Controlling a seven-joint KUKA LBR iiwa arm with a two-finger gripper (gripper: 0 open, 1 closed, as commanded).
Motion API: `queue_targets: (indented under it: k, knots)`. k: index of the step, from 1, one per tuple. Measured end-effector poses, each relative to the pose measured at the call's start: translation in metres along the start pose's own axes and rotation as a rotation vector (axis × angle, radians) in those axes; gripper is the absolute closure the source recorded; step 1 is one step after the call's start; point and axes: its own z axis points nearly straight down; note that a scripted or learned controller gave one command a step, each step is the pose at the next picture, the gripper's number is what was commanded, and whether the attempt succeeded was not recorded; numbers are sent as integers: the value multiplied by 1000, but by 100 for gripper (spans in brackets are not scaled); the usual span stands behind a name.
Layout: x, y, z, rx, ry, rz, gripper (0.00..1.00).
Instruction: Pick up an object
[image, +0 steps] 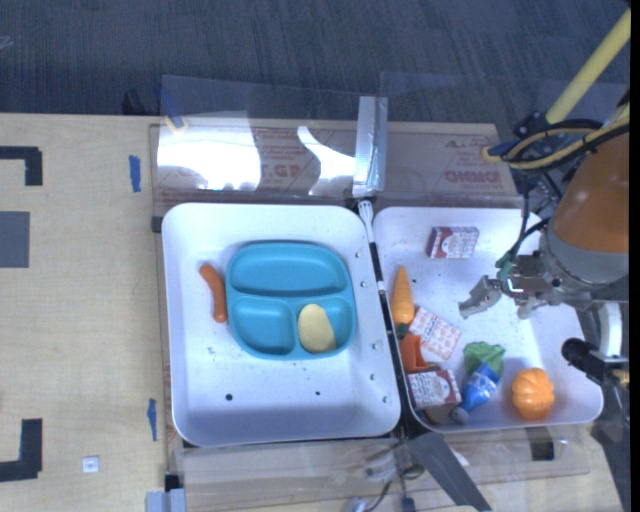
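Observation:
My gripper (503, 299) hangs over the middle of the right bin (560, 222), its grey fingers spread open and nothing between them. Below and to its left lies a patterned white packet (435, 334). A small red and white carton (452, 242) lies above-left of the gripper. An orange carrot (402, 296) rests along the bin's left wall. Along the front of the bin lie a red box (433, 386), a blue bottle (480, 386), a green crumpled item (484, 355) and an orange round fruit (532, 391).
The left bin (190, 400) holds a blue divided plate (288, 270) with a yellow fruit (316, 328) in its lower right compartment. An orange sausage-shaped item (213, 291) lies left of the plate. Clear plastic sheeting (260, 155) lies behind the bins, and cables (530, 145) hang at right.

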Motion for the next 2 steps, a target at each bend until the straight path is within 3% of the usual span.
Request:
queue_targets:
  k: [1, 2]
  knots:
    - [-30, -45, 88, -14, -2, -3, 0]
    - [-40, -45, 60, -12, -2, 20, 0]
